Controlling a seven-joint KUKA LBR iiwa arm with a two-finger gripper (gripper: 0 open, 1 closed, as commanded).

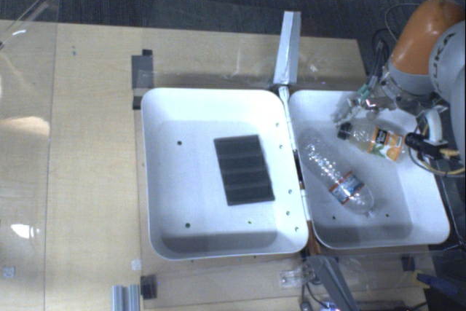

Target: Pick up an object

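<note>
Clear plastic is what both candidates in the right bin (429, 226) are made of: a small bottle with an orange label (373, 140) is lying just below and beside the claw (358, 104), its cap end pointing left and its long axis running left to right with a slight downward tilt. A crumpled larger bottle (336, 178) is lying further toward the bin's front, on a diagonal. The claw is hovering over the bin's back corner; whether it is spread or closed, I cannot tell.
</note>
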